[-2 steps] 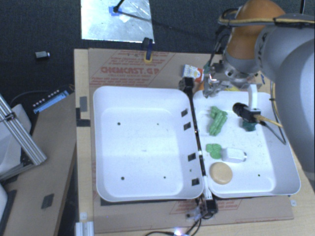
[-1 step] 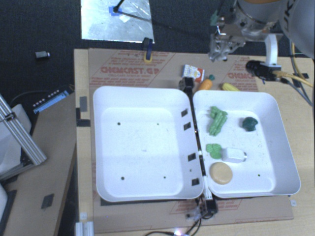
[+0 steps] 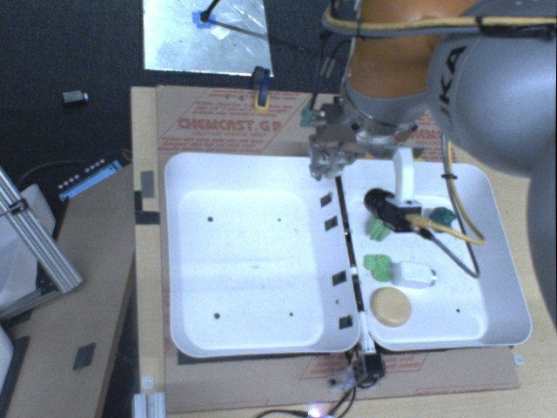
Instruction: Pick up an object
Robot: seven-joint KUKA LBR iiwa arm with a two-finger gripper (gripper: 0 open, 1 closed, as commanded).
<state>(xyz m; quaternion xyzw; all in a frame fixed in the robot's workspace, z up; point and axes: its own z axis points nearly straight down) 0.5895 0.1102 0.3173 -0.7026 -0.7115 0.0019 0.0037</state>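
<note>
The metal gripper (image 3: 329, 162) hovers over the black divider (image 3: 350, 255); we cannot tell its state. The round tan disc (image 3: 391, 306) lies unpicked, we judge.

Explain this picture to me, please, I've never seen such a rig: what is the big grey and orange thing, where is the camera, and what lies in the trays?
The big grey shape with the orange band is a robot arm, reaching in from the right. At its end is the gripper, its grasping tool, hovering over the far end of the seam between two shallow white bins. The one camera is fixed above the bench and looks down at a slant. The left bin is beside the right bin, which holds the small things to pick from: a tan disc, a white piece, a near green piece, a far green piece and a teal piece. No object can be seen in the gripper's grasp.
</note>
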